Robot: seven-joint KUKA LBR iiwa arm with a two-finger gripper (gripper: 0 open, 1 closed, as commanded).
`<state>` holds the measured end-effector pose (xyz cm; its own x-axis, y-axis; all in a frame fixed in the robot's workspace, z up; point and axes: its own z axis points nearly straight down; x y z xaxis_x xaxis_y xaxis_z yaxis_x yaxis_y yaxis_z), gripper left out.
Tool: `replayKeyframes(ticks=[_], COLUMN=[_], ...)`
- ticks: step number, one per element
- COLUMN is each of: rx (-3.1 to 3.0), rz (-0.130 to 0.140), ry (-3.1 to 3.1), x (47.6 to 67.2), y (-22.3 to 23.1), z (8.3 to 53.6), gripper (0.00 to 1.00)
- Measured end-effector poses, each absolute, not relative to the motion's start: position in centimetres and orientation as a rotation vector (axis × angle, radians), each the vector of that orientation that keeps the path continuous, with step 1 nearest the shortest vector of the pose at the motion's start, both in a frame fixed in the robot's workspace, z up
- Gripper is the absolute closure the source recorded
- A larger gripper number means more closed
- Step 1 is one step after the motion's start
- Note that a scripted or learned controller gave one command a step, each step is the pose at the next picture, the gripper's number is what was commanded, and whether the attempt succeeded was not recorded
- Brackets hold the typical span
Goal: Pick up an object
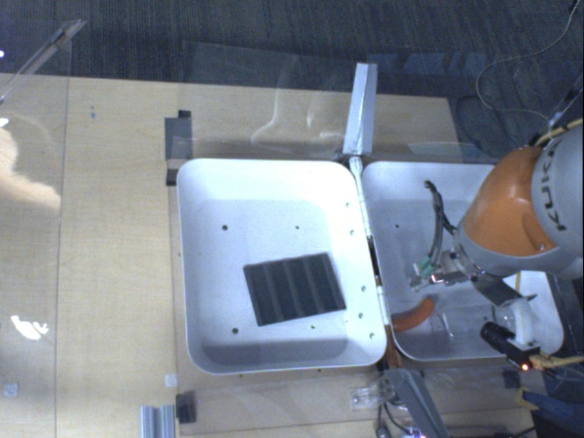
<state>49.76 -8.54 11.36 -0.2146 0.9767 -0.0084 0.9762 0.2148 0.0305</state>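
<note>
A dark ribbed mat [295, 288] is seen flat in the left bin [196, 245]. It is judged light, flexible; an edge should be pinched. The gripper [438, 276] is over the right bin [401, 203]; its state cannot be told.

white bins [274, 176]: 2; dark ribbed mat [294, 287]: 1; orange curved object [412, 315]: 1; arm [520, 213]: 1
</note>
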Motion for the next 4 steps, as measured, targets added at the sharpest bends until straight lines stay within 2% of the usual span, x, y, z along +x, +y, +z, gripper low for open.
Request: replayKeyframes(ticks=[1,2,3,4], rx=[1.953,1.869,1.86,1.861], rz=[0.029,0.014,0.022,0.022], ry=[2.428,2.511,2.505,2.504], x=[49.8,49.1,49.5,49.5], y=[-8.5,-8.7,-8.7,-8.7], z=[11.4,9.1,10.3,10.3], gripper=[0.0,0.0,1.0,0.0])
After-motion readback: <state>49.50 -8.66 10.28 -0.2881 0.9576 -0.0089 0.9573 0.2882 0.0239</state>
